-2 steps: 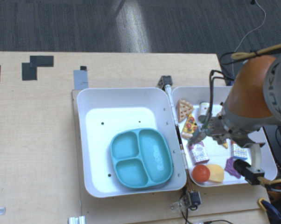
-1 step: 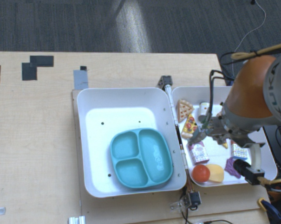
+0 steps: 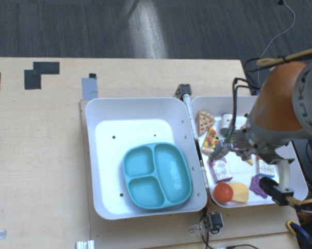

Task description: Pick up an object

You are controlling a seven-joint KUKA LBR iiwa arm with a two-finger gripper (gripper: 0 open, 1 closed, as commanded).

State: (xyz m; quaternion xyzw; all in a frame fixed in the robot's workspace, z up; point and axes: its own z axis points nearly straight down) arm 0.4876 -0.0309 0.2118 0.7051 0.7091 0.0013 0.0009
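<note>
On the pale wooden worktop [image 3: 44,167] 2 shallow white bins are set side by side; the left white bin [image 3: 101,118] carries a light blue plastic tray with 3 compartments [image 3: 157,175], and the right white bin [image 3: 300,185] carries the small objects from which 1 is to be picked. Seen there are a triangular toy pizza slice [image 3: 204,121], a red and yellow packet [image 3: 210,140], a small purple and white pouch [image 3: 220,170], a round red toy tomato [image 3: 223,193], a yellow wedge-shaped piece [image 3: 240,192] touching it, a purple piece [image 3: 259,184] and a white printed sachet [image 3: 266,167]. The end effector [image 3: 230,148] is held low over the middle of the right bin, just beside the pouch and the packet; whether it is open or closed cannot be told, and nothing is seen to be gripped. The pouch is judged light, soft and thin, likely to slide flat on the smooth floor; its raised edges would be best pinched. The tomato is judged stiff, light and liable to roll; it would be best taken across its widest part.
</note>
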